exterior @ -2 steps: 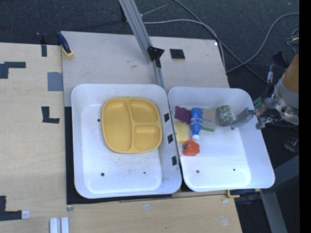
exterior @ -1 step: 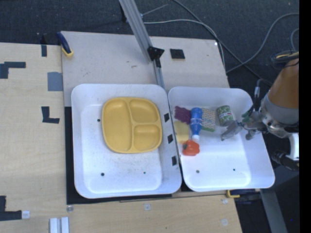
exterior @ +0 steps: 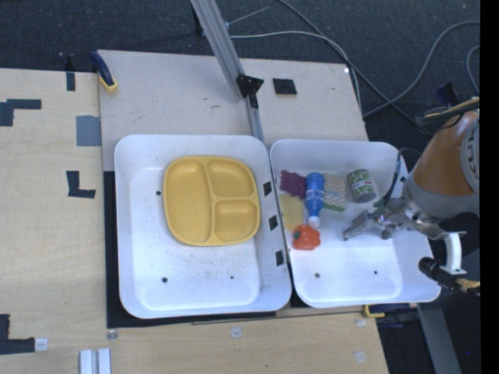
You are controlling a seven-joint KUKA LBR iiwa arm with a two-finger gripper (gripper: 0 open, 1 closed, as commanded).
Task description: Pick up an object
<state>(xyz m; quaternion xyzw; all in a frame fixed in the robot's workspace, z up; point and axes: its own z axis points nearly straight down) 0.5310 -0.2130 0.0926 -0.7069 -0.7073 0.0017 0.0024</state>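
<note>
Camera view: two white bins sit side by side on a tan bench [exterior: 312,100]. The left bin [exterior: 140,271] has a yellow plate [exterior: 211,200] w/ three parts in its upper half. The plate lies flat, apart from the bin walls. The lower half of that bin is bare white floor w/ lots of room.

The right bin [exterior: 343,287] has all its stuff up near the top left. A purple thing [exterior: 292,182] lies by the left wall. Just beside it a blue bottle [exterior: 314,195] lies on a yellow-green patch [exterior: 291,211]. A red-orange toy [exterior: 306,238] lies at the bottle's lower end, touching or nearly so; can't tell which. A green can [exterior: 361,185] sits near the top right, just beside a pale netted thing [exterior: 335,185]. The lower half of this bin is bare, so there's open floor there.

A grey pole [exterior: 218,33] slants down from the top to the gap btw the bins. Cables lie on the dark floor past the bench. Dark tape bits are stuck on the bench at left.

The arm [exterior: 448,170] comes in from the right, over the right bin's rim, orange band up top. The gripper [exterior: 365,226] points left and low over the bin's mid floor, below the can and well right of the toy. Its two fingers look a bit apart, w/ nothing btw them.
</note>
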